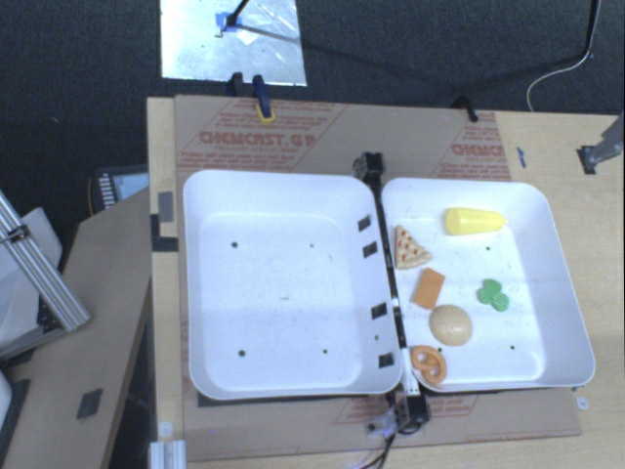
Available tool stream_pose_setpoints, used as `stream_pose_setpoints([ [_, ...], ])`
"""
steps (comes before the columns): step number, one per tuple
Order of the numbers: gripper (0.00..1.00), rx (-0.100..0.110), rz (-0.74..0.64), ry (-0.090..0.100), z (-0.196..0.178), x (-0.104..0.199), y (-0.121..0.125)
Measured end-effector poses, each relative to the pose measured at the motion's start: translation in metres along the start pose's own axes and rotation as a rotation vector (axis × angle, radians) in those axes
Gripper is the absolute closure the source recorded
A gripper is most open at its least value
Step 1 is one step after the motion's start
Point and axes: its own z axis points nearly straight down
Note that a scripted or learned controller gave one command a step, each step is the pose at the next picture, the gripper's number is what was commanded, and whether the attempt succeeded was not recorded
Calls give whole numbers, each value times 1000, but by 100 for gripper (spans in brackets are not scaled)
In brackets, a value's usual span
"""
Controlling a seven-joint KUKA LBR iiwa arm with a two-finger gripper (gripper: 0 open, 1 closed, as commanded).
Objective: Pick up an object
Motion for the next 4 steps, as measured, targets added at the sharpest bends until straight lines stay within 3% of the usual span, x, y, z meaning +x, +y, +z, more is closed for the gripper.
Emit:
stream_pose_setpoints([
  [1,0,24,-2,10,62,65,7],
  [2,0,26,-5,11,130,153,29],
  [3,0,40,15,8,304,84,-49],
  [4,100,19,6,7,285,87,-42],
])
